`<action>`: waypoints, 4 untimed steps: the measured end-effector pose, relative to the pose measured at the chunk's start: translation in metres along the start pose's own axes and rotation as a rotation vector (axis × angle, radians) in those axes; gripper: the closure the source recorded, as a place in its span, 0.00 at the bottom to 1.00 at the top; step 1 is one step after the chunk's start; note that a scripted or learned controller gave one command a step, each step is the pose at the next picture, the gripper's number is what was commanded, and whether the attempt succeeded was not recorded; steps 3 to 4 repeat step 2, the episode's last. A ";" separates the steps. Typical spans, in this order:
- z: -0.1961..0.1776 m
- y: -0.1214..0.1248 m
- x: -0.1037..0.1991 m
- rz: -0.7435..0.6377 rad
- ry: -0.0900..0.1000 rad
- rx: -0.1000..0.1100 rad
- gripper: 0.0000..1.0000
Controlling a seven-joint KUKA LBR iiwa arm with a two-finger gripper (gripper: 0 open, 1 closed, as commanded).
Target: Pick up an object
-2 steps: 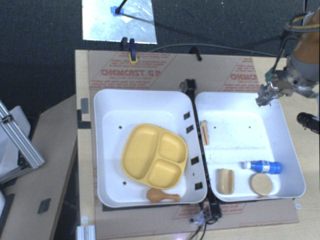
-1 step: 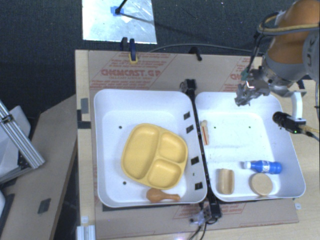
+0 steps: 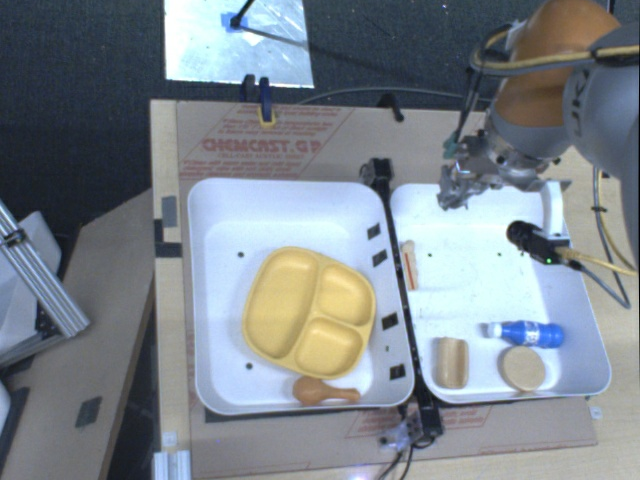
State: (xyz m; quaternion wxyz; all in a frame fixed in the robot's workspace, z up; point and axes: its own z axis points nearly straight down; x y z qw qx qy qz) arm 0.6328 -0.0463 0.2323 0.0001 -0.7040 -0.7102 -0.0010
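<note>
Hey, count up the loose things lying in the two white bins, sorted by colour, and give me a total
Yellow: 1, the divided plate in the left bin.
Tan or brown: 4, the drumstick in the left bin; the thin stick, bread slice and round biscuit in the right bin.
Blue and white: 1, the bottle in the right bin.
Total: 6

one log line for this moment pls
arm: over right bin's far edge | gripper: above right bin, nothing seen held | right bin: blue bottle, two tan pieces | left bin: yellow tray
</note>
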 end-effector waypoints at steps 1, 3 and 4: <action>0.001 -0.002 0.051 0.000 0.000 0.000 1.00; 0.009 0.016 0.108 -0.001 0.000 -0.002 1.00; 0.009 0.016 0.108 -0.001 0.000 -0.002 1.00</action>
